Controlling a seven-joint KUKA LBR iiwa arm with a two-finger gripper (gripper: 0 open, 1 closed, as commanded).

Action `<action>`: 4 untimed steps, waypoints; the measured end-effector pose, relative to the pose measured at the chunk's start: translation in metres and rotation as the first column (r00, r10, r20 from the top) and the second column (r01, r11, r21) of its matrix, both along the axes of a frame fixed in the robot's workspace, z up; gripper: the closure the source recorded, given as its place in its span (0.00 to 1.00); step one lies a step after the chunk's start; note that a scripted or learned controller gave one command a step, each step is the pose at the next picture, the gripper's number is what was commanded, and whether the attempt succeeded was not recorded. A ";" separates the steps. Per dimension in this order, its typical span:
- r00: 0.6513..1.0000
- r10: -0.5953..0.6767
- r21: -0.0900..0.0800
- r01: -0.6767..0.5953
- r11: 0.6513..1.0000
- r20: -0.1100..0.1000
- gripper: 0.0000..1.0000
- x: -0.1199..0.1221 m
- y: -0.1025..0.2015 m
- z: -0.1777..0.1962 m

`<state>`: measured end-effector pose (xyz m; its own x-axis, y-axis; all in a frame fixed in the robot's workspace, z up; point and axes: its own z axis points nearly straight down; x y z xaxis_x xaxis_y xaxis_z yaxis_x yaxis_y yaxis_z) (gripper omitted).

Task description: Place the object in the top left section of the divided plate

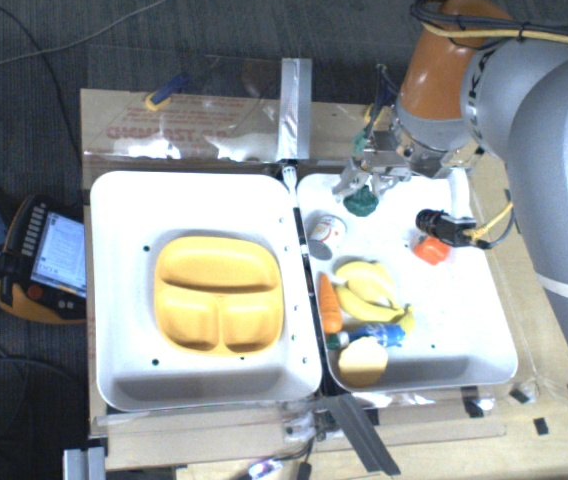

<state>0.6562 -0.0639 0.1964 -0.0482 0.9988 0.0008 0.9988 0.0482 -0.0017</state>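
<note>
Tool is seen over the far end of the right bin, close to the divider between the bins. A small green object is seen right at its tip, touching it or just under it. Whether the tool is wide, narrow or closed on the green object cannot be told from this angle, so no grasp is recorded.

Other things are noted in the right bin: a round pale disc just beside the green object, an orange piece toward the arm side, bananas mid-bin, and a carrot laid along the divider.

The yellow divided plate is seen in the middle of the left bin, well apart from the tool. All its sections are bare: one wide section on the far side, two smaller ones on the near side.

Step in hand is judged to be the pick, with the green object as the likely target. The placing is not yet done.

For the next move, a secure hold must be confirmed. The object must then be lifted clear of the bin wall, carried across the divider, lowered over the plate's far left part and released low.
</note>
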 end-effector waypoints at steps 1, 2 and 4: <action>0.996 -0.085 -0.001 0.085 0.996 -0.001 1.00 -0.041 -0.032 0.034; 0.986 -0.165 -0.002 0.165 0.986 -0.004 1.00 -0.093 0.027 -0.014; 0.973 -0.231 -0.001 0.231 0.973 -0.004 1.00 -0.104 0.033 -0.014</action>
<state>0.5524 -0.0311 0.1819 0.1842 0.9829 -0.0005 0.9829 -0.1842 -0.0057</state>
